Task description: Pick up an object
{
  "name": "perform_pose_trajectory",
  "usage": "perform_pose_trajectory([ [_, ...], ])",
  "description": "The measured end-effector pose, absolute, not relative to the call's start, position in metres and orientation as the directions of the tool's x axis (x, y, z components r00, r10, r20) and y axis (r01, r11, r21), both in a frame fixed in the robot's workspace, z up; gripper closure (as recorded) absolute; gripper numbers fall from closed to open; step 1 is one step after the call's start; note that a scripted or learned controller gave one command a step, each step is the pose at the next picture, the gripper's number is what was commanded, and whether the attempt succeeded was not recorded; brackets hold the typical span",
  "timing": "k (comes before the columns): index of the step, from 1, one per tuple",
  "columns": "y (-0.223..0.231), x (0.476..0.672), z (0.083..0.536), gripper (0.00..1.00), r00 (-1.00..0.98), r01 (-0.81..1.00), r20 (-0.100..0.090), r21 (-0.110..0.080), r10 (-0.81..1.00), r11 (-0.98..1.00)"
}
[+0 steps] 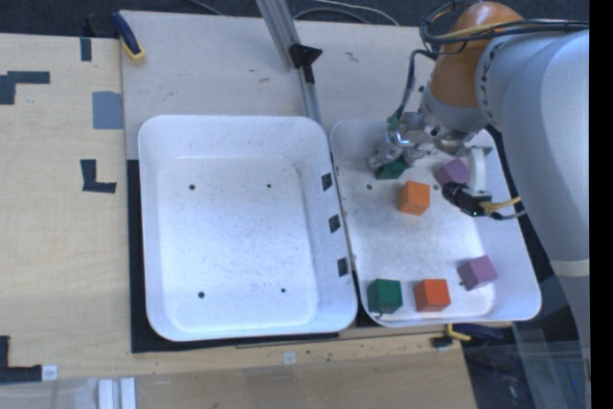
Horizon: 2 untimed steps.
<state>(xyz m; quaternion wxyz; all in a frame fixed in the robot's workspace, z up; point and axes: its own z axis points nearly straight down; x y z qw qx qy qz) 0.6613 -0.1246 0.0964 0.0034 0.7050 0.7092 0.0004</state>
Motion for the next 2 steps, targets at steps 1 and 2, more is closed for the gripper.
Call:
perform_pose_trajectory([
  [1, -0.01, 0.681, 0.197, 1.0, -0.01, 1.0, 0.003, 0.006, 1.0, 0.01],
  [2, 0.043, 0.681, 0.213, 1.0, -0.007, 1.0, 0.002, 0.0, 1.0, 0.007],
])
